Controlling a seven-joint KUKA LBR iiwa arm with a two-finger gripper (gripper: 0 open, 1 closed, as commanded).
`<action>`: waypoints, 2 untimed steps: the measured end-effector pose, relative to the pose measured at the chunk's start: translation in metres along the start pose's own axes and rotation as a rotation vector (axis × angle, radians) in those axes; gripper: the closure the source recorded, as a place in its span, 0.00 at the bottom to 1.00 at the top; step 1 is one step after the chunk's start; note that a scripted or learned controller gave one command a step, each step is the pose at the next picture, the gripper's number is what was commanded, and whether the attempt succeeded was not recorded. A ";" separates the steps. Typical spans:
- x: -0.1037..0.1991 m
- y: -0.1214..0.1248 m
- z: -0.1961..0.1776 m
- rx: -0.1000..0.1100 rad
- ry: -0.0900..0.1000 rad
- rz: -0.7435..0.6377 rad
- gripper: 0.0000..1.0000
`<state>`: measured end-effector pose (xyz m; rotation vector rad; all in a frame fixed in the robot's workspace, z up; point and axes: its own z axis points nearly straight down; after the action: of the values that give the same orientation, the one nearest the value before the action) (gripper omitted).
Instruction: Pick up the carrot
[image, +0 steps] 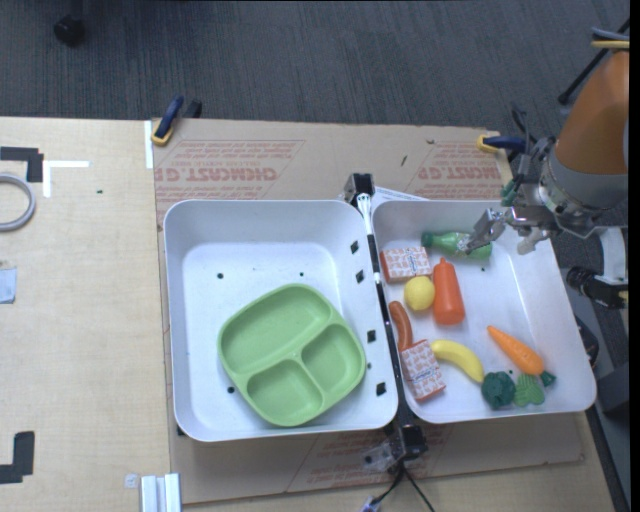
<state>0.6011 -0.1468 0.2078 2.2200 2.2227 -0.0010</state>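
Camera view, task not yet begun: carrot (516, 350) loose near the front right corner of the right bin (560, 330), just beside broccoli (512, 389); pincer (483, 236) at the bin's far edge by a green item (446, 241), spread undeterminable, carrot untouched.

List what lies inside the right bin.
The right bin holds a carrot, banana, broccoli, lemon, sausage, two cartons, an orange-red vegetable and a green item, partly covered by the tool.
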 end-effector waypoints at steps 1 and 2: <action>-0.041 -0.088 0.083 0.000 0.000 -0.036 0.00; -0.029 -0.113 0.115 -0.002 0.000 -0.174 0.00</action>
<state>0.4880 -0.1761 0.0925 2.0177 2.4067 0.0012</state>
